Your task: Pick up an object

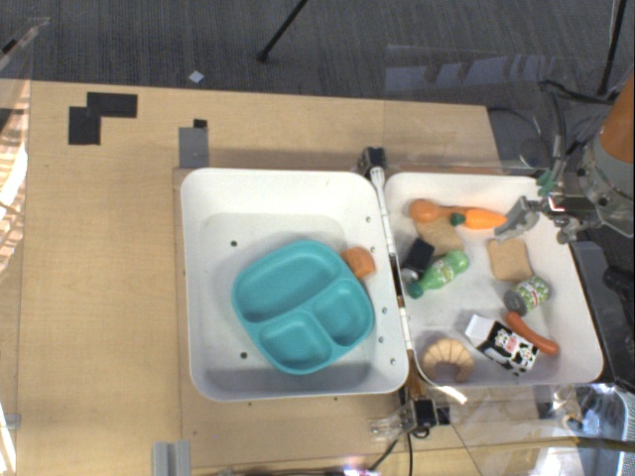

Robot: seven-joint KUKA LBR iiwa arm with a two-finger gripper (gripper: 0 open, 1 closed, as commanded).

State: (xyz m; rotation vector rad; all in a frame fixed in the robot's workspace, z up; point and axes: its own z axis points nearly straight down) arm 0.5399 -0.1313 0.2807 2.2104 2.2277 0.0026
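My gripper [546, 221] hangs over the far right corner of the right bin [585, 360]. It is open, with nothing between its fingers; one grey finger [516, 216] points toward the carrot [468, 216]. Just below that finger lies a tan slice of toast [509, 259]. Also in this bin are a green bottle [442, 273], a green can [527, 294], a red sausage [536, 335], a cow-print carton [506, 347], a croissant [448, 357], a black block [419, 256] and a tan bread piece [440, 234].
The left bin [213, 216] holds a teal divided plate [303, 307] and an orange roll [359, 261] against the plate's far right rim. A ridge [389, 266] divides the two bins. Cables lie at the bench's front edge [417, 419].
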